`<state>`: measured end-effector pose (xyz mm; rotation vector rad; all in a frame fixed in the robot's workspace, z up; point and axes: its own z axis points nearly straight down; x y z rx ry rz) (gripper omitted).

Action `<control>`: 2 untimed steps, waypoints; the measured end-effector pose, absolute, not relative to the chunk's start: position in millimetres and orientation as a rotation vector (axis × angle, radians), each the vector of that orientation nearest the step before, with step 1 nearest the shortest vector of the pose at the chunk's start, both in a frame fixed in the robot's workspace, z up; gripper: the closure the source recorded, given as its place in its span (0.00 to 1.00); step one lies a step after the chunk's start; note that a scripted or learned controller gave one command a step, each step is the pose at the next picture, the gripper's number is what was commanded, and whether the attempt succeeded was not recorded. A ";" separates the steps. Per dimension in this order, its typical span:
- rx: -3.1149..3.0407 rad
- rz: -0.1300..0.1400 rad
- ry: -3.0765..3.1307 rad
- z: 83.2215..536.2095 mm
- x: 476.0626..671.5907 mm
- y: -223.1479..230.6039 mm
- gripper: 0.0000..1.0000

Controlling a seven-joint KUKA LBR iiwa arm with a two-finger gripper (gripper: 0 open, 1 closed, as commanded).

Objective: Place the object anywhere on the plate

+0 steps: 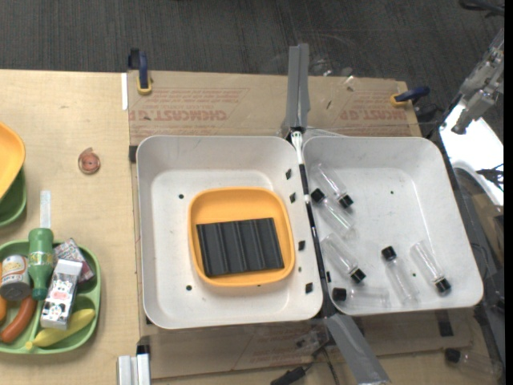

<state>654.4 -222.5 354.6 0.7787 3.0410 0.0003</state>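
An orange, rounded-square plate (210,205) sits in the middle of the left white bin (160,295). A dark grey ribbed rectangular block (240,245) lies flat on the plate and covers most of its floor. Several clear vials with black caps, such as the one at the right (429,267), lie scattered in the right white bin (449,175). My gripper (471,107) is at the view's upper right edge, outside the right bin and far from the plate. It is small and partly cut off there, with nothing seen in it.
A green tray (84,327) of toy food and a bottle stands at the lower left of the wooden table. An orange dish (10,163) pokes in from the left edge. Clamps (141,70) hold cardboard behind the bins. A metal divider (298,87) runs between the bins.
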 end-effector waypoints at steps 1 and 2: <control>0.489 0.001 3.101 349.4 647.0 -221.5 0.00; -0.075 0.002 3.137 336.6 650.4 -221.8 0.00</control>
